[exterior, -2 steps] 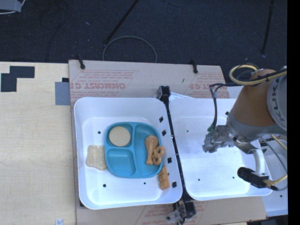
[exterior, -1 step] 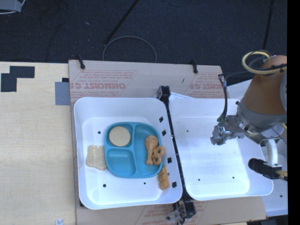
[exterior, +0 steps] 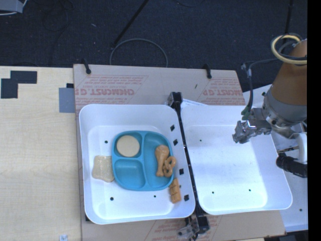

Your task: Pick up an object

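In the left bin lies a blue divided plate. A round tan biscuit sits in its upper left compartment, and a knobbly tan pretzel-like piece in its right one. A pale slice of bread rests on the bin floor just left of the plate. A small tan lump lies by the plate's lower right corner. My gripper hangs over the upper right part of the right bin, far from all these things, and nothing shows in it.
A black divider runs between the two bins. Both bins rest on a cardboard sheet on the wooden bench. The grey and orange arm comes in from the right.
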{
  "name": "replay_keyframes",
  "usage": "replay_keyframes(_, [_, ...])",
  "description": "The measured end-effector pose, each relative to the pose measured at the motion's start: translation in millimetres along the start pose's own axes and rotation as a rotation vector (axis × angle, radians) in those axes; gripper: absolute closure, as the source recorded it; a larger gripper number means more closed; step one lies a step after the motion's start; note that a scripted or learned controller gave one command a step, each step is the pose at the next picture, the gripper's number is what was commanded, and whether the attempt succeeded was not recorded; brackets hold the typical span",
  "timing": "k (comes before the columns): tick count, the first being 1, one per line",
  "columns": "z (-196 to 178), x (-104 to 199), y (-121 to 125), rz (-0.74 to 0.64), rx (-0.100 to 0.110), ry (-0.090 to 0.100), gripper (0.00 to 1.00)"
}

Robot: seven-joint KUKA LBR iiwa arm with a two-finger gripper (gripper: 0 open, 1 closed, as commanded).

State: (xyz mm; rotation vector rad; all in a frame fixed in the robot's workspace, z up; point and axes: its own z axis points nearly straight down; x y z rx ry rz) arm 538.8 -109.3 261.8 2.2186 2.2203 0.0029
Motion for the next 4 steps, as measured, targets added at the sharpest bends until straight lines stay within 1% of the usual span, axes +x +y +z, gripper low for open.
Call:
replay_keyframes(1, [1, 42, -8, -0.002, 0.007, 0.003, 1.00])
replay_keyframes(2, [15, 97, -10, -0.002, 0.008, 0.002, 1.00])
replay_keyframes(3, [14, 139, -22, -0.002, 0.008, 0.002, 1.00])
replay_keyframes(4, [26, 195, -23, -0.003, 0.010, 0.002, 1.00])
